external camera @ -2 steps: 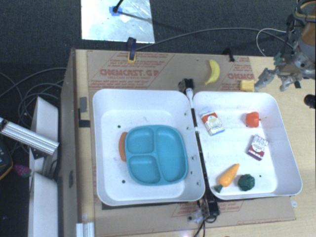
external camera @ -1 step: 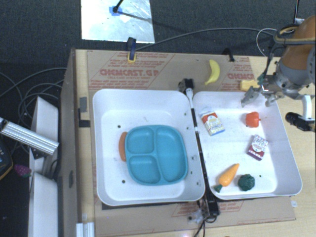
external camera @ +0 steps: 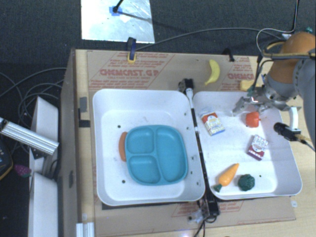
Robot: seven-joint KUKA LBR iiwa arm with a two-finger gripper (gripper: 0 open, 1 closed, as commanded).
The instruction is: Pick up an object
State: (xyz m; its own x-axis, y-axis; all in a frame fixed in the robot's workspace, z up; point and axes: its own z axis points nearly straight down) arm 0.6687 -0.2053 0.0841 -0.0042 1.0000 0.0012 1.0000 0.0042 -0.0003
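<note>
My gripper (external camera: pixel 253 107) hangs over the back right part of the right bin (external camera: pixel 284 181), its metal fingers (external camera: pixel 240 106) spread open. A small red object (external camera: pixel 252 119) lies on the bin floor right below it, not held. Further left is a white and orange carton (external camera: pixel 212 123). A red and white packet (external camera: pixel 257 147) lies toward the front. An orange carrot (external camera: pixel 228 174) and a green broccoli piece (external camera: pixel 246 182) rest at the front edge.
The left bin (external camera: pixel 106 112) holds a blue divided plate (external camera: pixel 156 153) with an orange sausage-like piece (external camera: pixel 122 146) at its left side. A yellow banana (external camera: pixel 213 72) lies on the cardboard behind the bins. A small yellow item (external camera: pixel 245 85) sits by the right bin's back rim.
</note>
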